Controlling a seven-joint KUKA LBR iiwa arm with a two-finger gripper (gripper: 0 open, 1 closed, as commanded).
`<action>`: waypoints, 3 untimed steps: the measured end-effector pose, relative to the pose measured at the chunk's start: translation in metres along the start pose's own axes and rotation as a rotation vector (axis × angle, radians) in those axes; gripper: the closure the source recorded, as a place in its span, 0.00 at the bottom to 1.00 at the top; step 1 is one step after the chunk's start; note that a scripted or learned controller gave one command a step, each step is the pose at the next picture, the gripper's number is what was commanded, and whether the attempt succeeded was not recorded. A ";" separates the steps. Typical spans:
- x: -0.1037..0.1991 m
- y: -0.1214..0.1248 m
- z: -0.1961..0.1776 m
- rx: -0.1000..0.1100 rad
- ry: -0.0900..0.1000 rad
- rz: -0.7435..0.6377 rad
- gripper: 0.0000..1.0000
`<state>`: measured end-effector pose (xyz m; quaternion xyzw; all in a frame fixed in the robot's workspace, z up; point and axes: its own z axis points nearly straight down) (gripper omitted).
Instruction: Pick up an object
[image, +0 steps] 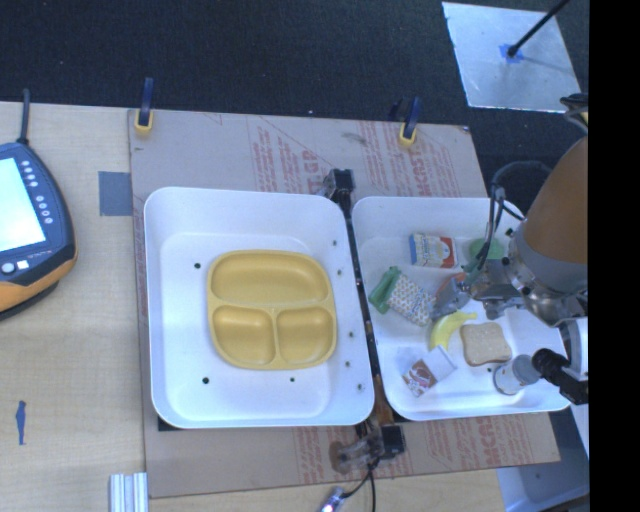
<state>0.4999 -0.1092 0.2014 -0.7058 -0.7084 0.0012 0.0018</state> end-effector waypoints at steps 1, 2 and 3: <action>-0.023 0.013 0.109 -0.002 -0.001 -0.002 0.00; -0.025 0.013 0.099 -0.001 -0.003 -0.005 1.00; 0.051 0.032 0.009 -0.002 0.000 -0.002 1.00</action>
